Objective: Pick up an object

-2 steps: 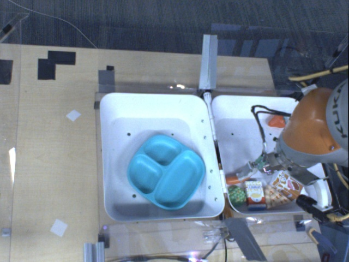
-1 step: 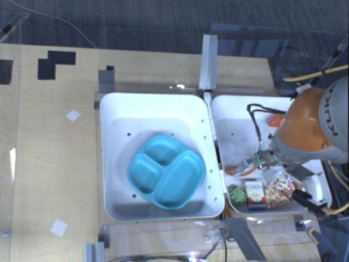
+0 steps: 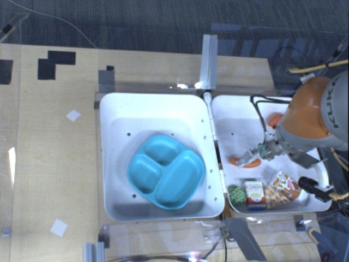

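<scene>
Gripper (image 3: 260,153) hangs low over orange item (image 3: 244,161).

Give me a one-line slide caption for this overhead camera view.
Gripper reaches down over an orange item in the right bin; a blue divided plate sits in the left bin.

two white bins (image 3: 109,146), one blue divided plate (image 3: 166,171), one carrot (image 3: 244,161)

arm (image 3: 319,113): enters from right, bent down | tool (image 3: 260,153): low, pointing left
</scene>
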Motion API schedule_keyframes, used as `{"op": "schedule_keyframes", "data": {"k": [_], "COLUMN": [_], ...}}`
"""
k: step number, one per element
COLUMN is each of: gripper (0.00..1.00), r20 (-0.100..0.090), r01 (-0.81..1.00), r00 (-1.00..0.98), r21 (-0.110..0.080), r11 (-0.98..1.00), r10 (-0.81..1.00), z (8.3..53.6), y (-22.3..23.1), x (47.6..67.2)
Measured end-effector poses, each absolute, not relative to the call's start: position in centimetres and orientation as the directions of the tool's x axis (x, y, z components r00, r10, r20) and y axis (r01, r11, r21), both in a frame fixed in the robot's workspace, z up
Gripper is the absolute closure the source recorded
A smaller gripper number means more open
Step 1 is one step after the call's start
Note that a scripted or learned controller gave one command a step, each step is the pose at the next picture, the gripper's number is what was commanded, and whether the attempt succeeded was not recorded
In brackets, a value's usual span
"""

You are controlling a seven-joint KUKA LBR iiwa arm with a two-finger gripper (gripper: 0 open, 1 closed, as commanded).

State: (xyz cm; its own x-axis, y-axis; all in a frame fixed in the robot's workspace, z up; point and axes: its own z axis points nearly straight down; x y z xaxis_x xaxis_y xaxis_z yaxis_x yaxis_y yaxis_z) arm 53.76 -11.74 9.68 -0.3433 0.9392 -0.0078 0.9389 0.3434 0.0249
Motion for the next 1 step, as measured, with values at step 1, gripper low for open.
{"op": "schedule_keyframes", "data": {"k": [1], "gripper": [0.0], "r20": [-0.01], "r01": [0.91], "r00": [-0.415], "r21": [0.013], "r11": [0.415], "r10": [0.91], "z": [8.97], "y": [-9.41], "x": [52.1]}}
